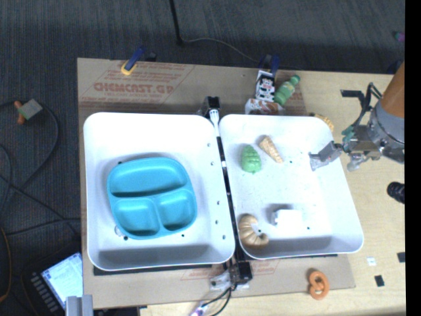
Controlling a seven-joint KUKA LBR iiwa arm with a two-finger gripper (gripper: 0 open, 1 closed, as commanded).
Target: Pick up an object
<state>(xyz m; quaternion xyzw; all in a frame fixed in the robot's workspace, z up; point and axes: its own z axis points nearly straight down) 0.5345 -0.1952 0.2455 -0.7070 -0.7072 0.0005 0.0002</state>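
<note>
Near edge of bench: small orange ring-shaped piece (318,284) lies on bare board just outside R bin's front rim.

R bin (342,196), front to back: tan curled pastry-like obj (251,231) in front-L corner, touching or nearly touching the bin wall. White blocky obj (287,216) just R of it, apart; low contrast vs bin floor, shape hard to make out. Further back, green lumpy obj (250,158) near L wall, and cone-shaped tan obj (270,149) just beside it on R, tilted diagonally. Can't tell if those two touch.

L bin (95,176): blue 3-compartment tray (152,195) sits flat, roughly centred.

Gripper (323,155) at R bin's R rim, mid-depth, arm entering from R w/ orange band at frame edge. Fingers: can't tell whether spread or closed; only a grey tip visible over the rim. No obj visible in it. Well apart from all candidate objs.

Far side, behind bins: green bottle-like toy (284,91) and small printed box (263,94) on board beside it. Blue/yellow clamp (133,60) at far-L corner.
</note>
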